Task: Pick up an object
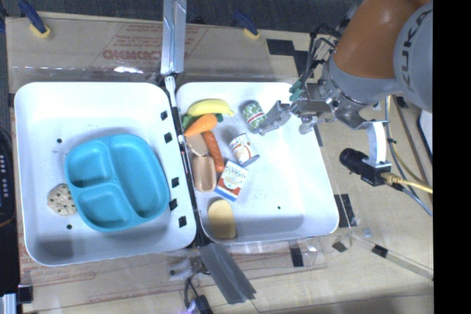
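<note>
You are in the approach step: the claw (pixel 274 118) hangs near the small green-labelled can (pixel 252 114); its opening I cannot tell. Next, lower it over the can.

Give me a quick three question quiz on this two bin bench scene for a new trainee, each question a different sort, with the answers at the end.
1. True or false: the blue divided plate lies in the left bin.
2. Multiple choice: what sits closest to the end effector? A) the cookie B) the green can C) the blue divided plate
3. Fill in: the banana lies in the ____ bin, beside the carrot.

Key
1. True.
2. B, the green can lies just left of the end effector in the right bin.
3. Right.
</note>
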Robot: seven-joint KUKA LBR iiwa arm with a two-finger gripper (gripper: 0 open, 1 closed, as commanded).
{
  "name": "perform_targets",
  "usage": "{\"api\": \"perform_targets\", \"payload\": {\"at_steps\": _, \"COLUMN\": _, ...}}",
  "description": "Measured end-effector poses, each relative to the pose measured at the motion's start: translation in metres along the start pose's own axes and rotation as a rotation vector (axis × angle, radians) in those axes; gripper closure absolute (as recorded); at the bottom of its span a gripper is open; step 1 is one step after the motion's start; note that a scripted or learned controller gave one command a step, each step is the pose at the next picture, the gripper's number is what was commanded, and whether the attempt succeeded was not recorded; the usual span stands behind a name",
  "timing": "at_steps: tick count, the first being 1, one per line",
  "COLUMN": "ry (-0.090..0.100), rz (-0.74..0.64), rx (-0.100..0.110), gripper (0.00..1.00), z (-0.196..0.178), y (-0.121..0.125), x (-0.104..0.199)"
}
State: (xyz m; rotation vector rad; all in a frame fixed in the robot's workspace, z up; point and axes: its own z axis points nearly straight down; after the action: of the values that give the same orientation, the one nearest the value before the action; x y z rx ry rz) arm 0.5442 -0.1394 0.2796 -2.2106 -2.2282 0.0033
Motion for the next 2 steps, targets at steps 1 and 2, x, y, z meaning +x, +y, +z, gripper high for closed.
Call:
{"api": "perform_targets", "payload": {"at_steps": 1, "ry": 0.002, "rz": 0.019, "rx": 0.007, "gripper": 0.0, "z": 0.163, "y": 0.009, "x": -0.018}}
{"api": "perform_targets", "payload": {"at_steps": 2, "ry": 0.0, "rz": -0.12, "rx": -0.002, "gripper": 0.0, "z": 0.188, "y": 0.062, "x": 0.003}}
